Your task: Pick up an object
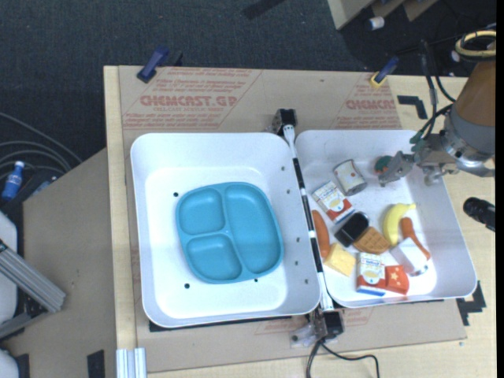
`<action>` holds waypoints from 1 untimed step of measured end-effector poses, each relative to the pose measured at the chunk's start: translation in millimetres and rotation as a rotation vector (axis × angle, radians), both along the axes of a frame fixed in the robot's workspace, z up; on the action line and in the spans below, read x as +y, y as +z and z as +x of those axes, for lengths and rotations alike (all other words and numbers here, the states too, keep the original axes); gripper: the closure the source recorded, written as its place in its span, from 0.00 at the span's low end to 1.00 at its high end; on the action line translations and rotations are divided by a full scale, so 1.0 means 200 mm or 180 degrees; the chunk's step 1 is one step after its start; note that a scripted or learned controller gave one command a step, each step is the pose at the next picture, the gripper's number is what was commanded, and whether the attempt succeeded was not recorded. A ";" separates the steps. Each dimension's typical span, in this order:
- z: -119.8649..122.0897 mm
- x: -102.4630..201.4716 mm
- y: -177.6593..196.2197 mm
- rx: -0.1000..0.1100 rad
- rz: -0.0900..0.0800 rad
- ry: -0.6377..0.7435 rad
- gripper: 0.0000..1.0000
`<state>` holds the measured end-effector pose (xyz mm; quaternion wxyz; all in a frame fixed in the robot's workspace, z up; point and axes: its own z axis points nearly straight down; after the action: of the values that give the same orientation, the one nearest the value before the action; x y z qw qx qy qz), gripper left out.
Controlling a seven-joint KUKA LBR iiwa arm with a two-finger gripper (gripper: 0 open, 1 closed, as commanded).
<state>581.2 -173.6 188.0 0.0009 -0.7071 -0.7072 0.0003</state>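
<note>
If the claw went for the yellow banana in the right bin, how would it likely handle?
The banana is curved and rounded with a smooth, shiny surface, so it may roll or slip between closing fingers. It looks like a toy, so probably light and stiff. An orange carrot-like piece lies against it and a waffle sits close by, so a push would likely shift them too.

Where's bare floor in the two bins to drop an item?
Left bin: bare white strips all around the blue divided plate, widest along the far wall. Right bin: crowded centre and near side; the banana sits amid packets. Bare patch at its far-left corner, left of the gripper.
</note>
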 end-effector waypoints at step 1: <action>0.30 0.00 -0.53 0.0003 -0.0001 0.0003 0.00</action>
<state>640.6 -173.9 82.9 0.0012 -0.7067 -0.7075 0.0007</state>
